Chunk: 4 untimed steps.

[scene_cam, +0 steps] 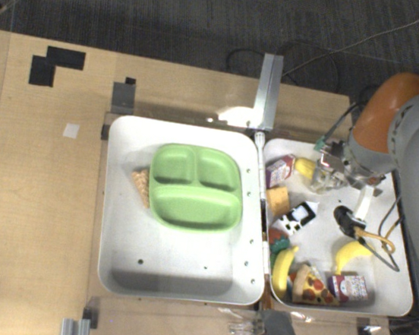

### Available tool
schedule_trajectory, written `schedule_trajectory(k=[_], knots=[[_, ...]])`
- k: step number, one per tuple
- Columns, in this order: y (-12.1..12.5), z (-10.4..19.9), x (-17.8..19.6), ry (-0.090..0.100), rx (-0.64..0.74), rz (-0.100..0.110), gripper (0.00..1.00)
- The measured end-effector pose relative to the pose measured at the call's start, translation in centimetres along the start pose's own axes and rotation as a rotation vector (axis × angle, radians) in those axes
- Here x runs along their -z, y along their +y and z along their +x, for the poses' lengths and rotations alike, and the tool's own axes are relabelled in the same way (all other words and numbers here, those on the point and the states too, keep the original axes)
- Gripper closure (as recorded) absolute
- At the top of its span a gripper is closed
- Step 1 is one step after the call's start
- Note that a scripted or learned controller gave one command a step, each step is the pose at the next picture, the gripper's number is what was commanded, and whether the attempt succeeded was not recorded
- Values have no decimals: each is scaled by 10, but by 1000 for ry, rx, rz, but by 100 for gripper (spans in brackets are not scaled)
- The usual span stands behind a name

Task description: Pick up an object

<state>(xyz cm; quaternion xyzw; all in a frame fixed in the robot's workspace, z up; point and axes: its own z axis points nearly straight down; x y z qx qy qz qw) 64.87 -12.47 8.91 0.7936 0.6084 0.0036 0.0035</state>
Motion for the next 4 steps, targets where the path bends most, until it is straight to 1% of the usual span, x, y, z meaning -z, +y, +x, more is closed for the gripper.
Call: schedule_trajectory(k=[1,2,3,4], knots=[[-3,-67,0,-2,-342,0,100],[-18,-32,0,0,-976,0,100],[-44,24,2,3,-1098,0,100],[21,-21,-2,-3,-1101,3,100]])
